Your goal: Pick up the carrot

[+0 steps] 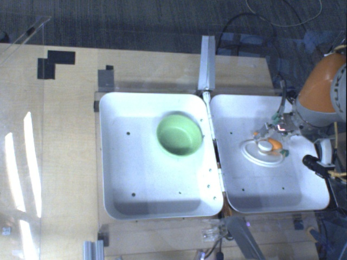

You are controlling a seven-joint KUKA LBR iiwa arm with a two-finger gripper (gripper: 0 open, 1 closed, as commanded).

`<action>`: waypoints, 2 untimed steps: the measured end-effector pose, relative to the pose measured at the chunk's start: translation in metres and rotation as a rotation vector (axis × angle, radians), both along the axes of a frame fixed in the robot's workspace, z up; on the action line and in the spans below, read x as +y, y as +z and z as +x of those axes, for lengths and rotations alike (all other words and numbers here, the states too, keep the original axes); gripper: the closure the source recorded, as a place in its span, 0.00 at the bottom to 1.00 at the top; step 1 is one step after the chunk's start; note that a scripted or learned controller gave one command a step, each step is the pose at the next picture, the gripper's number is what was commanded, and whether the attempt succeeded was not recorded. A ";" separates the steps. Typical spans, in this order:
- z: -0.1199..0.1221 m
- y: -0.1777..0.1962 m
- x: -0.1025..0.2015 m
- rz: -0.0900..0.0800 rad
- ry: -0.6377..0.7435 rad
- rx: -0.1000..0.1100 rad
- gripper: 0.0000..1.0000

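The carrot [276, 144] lay in the right bin [244, 199], resting on the far right part of a small white plate [255, 155] beside a pale round thing [265, 145] that could not be made out clearly. A bit of green, likely the carrot's leafy end, showed at the plate's right edge. In the left bin [124, 194] sat a green bowl [179, 134], well apart from all this and of no part in the job.

The arm [323, 91] reached in from the right, its orange band above the wrist plain to see. The gripper [281, 124] hung just above and behind the carrot, close to it but seemingly not on it. Whether the fingers were spread or closed could not be told; the metal parts there were too small and tangled to read, and nothing showed the carrot between them.

The step in hand looked to be the approach, with the grasp itself not yet made. The next move would call for lowering the gripper squarely over the carrot, lining it across the carrot's narrow width, and closing without snagging the plate's rim or nudging the pale thing beside it.
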State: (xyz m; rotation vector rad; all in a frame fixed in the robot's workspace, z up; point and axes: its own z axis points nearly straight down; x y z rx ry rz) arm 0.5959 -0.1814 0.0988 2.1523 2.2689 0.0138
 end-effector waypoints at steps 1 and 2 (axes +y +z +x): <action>-0.025 -0.001 -0.004 -0.009 0.262 -0.014 0.00; -0.048 -0.001 0.003 -0.016 0.483 -0.015 0.00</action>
